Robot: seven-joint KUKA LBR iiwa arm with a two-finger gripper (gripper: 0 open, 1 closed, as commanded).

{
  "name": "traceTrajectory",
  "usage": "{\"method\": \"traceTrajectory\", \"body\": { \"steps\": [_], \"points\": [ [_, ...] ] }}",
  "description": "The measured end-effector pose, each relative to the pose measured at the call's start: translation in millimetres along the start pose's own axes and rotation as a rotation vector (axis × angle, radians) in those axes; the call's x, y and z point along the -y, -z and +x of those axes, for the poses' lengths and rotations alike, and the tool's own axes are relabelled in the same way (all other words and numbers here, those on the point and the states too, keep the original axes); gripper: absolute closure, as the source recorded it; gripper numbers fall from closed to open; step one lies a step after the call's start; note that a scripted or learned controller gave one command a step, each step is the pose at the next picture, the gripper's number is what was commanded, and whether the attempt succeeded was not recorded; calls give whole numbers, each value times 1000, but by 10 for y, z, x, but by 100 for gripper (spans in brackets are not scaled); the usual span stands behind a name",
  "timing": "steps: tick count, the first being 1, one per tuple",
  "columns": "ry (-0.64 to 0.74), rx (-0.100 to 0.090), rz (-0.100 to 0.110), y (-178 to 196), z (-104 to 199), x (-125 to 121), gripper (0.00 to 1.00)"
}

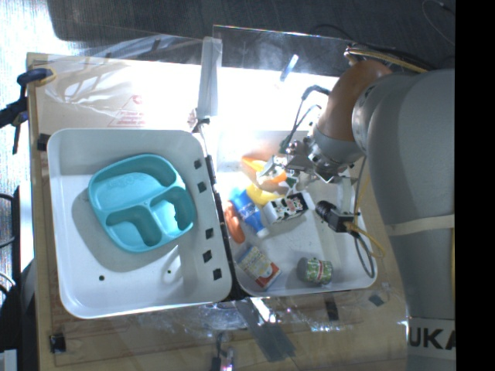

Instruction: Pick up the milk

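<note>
A wooden bench (77, 91) under bright glare bears two shallow white bins. The left white bin (69, 284) holds a turquoise divided plastic plate (141, 212). In the right white bin (352, 284), the grey arm's gripper (288, 178) hangs low over clutter; its opening cannot be told. Just below it lies the small black-and-white milk carton (289, 208), beside a blue bottle (247, 213). A green can (315, 270) lies nearer the front.

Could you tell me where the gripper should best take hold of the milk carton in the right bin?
Probably across the milk carton's long flat sides, coming from above. It lies tilted among a blue bottle on its left and yellow and orange items behind it; the side toward the green can looks freer. The gripper hovers just behind it.
</note>
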State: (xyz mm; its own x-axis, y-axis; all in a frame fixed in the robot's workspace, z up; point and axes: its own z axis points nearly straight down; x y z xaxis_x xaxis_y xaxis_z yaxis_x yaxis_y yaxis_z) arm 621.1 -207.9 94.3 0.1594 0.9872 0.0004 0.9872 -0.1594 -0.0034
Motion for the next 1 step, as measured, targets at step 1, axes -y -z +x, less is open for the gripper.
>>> {"method": "traceTrajectory", "body": {
  "steps": [1],
  "points": [
    [152, 1, -5, -2, 120, -312, 0]
  ]
}}
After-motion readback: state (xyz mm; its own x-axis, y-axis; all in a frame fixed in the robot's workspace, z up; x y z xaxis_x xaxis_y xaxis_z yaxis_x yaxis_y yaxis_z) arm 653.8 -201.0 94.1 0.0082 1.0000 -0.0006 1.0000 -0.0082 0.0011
